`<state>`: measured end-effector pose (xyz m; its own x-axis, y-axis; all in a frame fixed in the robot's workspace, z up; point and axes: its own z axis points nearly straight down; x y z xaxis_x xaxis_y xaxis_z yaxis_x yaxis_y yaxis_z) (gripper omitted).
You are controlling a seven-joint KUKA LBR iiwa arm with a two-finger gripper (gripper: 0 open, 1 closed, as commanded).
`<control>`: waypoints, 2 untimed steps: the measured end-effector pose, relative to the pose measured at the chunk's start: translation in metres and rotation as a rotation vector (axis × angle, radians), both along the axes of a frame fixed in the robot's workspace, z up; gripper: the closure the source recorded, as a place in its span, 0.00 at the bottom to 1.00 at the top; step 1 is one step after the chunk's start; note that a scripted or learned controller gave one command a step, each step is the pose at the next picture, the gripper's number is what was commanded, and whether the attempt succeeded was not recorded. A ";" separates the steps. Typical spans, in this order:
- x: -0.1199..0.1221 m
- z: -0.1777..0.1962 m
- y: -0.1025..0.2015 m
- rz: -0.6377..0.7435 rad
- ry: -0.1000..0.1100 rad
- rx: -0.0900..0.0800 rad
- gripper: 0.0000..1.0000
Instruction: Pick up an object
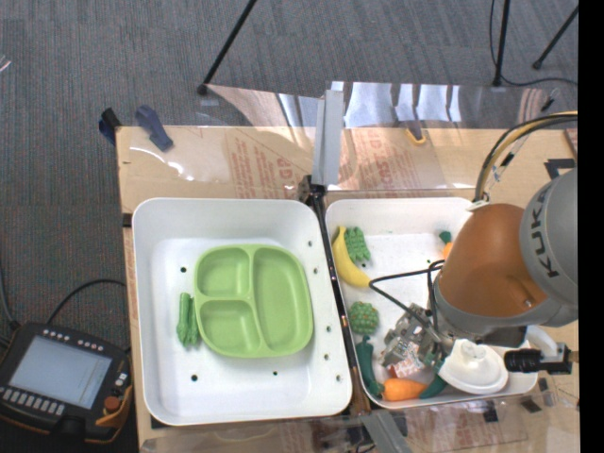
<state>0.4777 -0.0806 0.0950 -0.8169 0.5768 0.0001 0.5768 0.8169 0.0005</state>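
The right bin (pixel 406 217) holds several toy foods. A yellow banana (pixel 347 260) lies by its left wall, with a small green knobbly piece (pixel 358 244) against it. A green broccoli-like piece (pixel 364 317) sits lower down, and a dark green piece (pixel 366 366) lies below that. An orange carrot (pixel 404 390) rests at the front edge. My gripper (pixel 410 343) is low in this bin, just right of the broccoli piece and above the carrot. The orange-banded wrist (pixel 486 262) hides much of the bin's right half.
A white round lid-like item (pixel 475 366) sits at the right bin's front right. A small orange piece (pixel 445 243) peeks out beside the wrist. The left bin (pixel 160 234) holds a green divided plate (pixel 253 300) and a green pod (pixel 187 319).
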 end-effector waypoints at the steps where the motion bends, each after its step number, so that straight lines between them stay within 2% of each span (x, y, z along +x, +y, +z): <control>1: 0.080 0.093 0.033 -0.206 -0.003 -0.001 1.00; 2: 0.085 -0.008 -0.016 -0.139 0.006 0.000 1.00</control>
